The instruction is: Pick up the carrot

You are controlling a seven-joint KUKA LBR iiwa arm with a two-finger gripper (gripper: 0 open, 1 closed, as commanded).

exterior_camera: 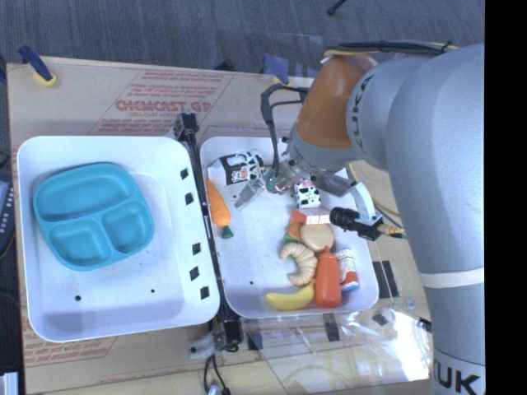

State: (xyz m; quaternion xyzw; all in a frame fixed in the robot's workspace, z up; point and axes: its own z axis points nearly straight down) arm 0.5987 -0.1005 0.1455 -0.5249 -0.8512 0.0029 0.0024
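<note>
Camera view looks down at a slant on the gripper (257, 184), which hangs over the upper middle of the right bin (247, 290). Its metal fingers (246, 194) point down and to the left, toward the bin's left wall, and they look slightly spread with nothing between them; the carrot is not in their grasp. The fingertips sit just to the right of the carrot (218, 205), near it but apart from it.

That carrot lies along the left wall of the right bin, orange body lengthwise, its small green top at the lower end. Above the fingers, near the bin's upper wall, sits a small black-and-white patterned item (237, 169), and a second one like it (308, 194) lies just to the gripper's right.

Further out, in the lower right part of the same bin, toy foods crowd together: a croissant (300, 262), a yellow banana (290, 299) along the lower wall, a red bottle (327, 279) touching the banana, and a tan round piece (317, 237) above the croissant.

Behind the gripper rises the arm (428, 163), grey with an orange band, coming in from the right. The left bin (107, 303) holds a blue divided plate (92, 214) in its upper half. Both bins rest on the brown tabletop (156, 97).
</note>
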